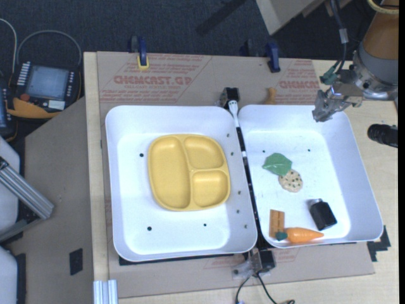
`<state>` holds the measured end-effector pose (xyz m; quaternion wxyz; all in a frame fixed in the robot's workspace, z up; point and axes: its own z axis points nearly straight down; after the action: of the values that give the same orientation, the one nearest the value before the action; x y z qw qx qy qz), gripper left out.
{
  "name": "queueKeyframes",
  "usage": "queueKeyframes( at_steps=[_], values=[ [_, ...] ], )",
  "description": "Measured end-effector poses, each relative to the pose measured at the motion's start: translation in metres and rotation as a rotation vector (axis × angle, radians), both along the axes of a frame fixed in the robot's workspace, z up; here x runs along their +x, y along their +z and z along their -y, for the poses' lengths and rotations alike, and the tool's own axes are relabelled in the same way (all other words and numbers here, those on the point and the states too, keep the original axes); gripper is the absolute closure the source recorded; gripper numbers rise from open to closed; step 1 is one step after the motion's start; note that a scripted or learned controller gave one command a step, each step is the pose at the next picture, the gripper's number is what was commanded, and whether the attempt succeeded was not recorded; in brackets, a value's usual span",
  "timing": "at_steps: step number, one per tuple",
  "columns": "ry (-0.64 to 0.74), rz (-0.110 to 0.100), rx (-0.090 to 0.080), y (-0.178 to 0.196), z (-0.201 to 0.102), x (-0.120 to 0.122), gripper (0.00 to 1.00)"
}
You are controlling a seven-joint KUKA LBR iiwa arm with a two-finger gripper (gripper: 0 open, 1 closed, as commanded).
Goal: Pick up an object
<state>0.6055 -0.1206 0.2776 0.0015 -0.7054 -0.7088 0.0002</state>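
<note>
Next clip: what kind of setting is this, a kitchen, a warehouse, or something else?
Most likely a robotics lab bench, not a kitchen. Two white bins sit on clamped cardboard, the arm's gripper hovers over toy food like a carrot, and a control pendant lies at left.

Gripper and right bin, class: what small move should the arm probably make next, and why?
Probably bring the gripper toward the camera and down, over the green leaf or cookie. It sits at the right bin's far rim with nothing visibly held, while all pickable items lie nearer the bin's middle and front.
</note>
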Motion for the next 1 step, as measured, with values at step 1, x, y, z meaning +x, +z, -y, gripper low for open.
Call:
queueKeyframes(
  at_steps=[1],
  values=[
    [0.001, 0.001, 0.0, -0.0083, -0.0505, 0.0003, 1.0]
  ],
)
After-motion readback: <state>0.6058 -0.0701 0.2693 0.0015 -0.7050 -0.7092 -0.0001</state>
